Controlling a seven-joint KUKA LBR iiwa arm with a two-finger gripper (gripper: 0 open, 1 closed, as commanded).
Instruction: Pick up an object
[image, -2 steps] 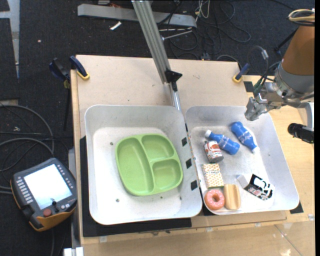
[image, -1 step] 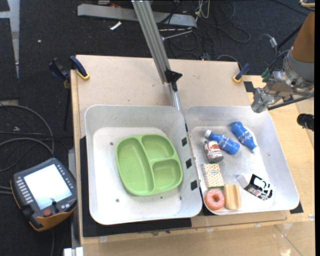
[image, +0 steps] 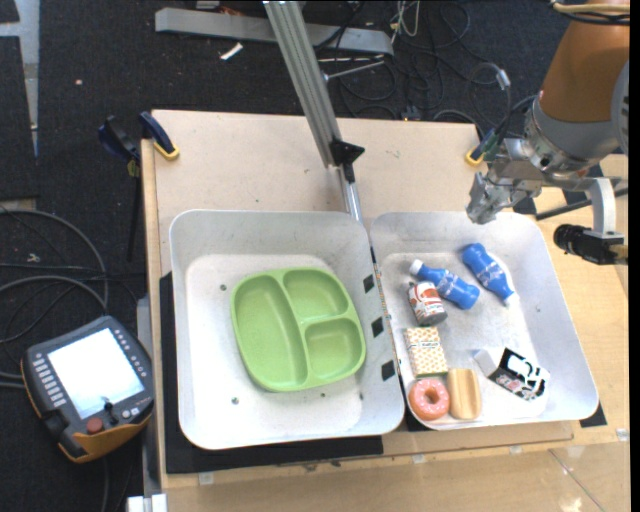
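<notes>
The right bin (image: 560, 330) holds two blue bottles (image: 488, 271) (image: 446, 284), a small red and white can (image: 428, 301), a patterned box (image: 426, 351), a pink donut (image: 431, 398), a tan bread roll (image: 464, 392) and a black and white packet (image: 518, 374). My gripper (image: 484, 205) hangs over the bin's far edge, above and behind the blue bottles, apart from them. Nothing shows between its fingers.
The left bin (image: 200, 300) carries a green divided tray (image: 298, 328). A slanted metal pole (image: 312, 85) crosses the back of the bench. Clamps (image: 160, 138) (image: 480, 150) sit at the far corners. A teach pendant (image: 85, 385) lies off the bench at left.
</notes>
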